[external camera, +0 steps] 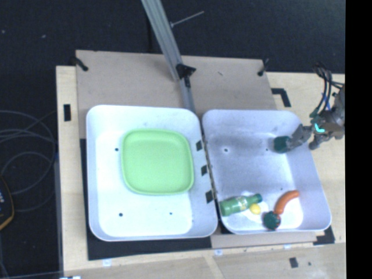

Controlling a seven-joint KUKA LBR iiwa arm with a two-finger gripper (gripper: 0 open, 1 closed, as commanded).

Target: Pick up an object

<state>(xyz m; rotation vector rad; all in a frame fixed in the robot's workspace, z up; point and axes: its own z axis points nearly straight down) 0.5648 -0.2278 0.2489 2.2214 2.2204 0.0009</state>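
Dark green round object (281,145) sits by the right bin's far wall; end effector (317,133) state unclear.

Two white bins sit side by side on a pale bench (244,260), the left bin (104,214) and the right bin (232,127) touching along their inner edges, where small dark clips (204,170) line the seam. A tan board (128,80) lies behind them. A grey pole (163,31) slants up from a black clamp (185,71) at the board's middle. Dark cables (23,150) loop across the black floor at left.
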